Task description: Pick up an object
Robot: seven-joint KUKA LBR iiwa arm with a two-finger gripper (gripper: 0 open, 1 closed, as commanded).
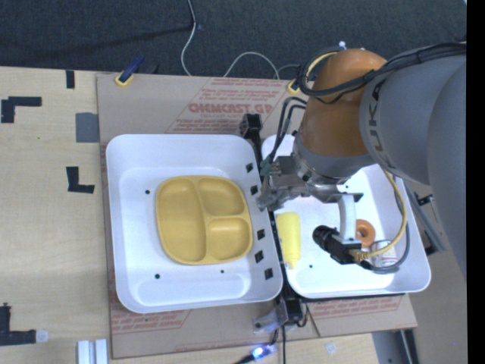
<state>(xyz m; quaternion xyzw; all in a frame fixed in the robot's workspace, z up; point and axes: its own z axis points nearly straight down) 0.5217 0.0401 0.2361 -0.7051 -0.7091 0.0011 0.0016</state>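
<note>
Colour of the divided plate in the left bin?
Plain yellow plate, clearest in camera view.

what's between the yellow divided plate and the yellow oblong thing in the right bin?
Camera view: no object, just the bins' adjoining rims between the plate and the oblong thing.

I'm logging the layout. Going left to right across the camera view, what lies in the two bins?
In order: yellow divided plate in the left bin → yellow oblong object → orange ring, both in the right bin.
</note>
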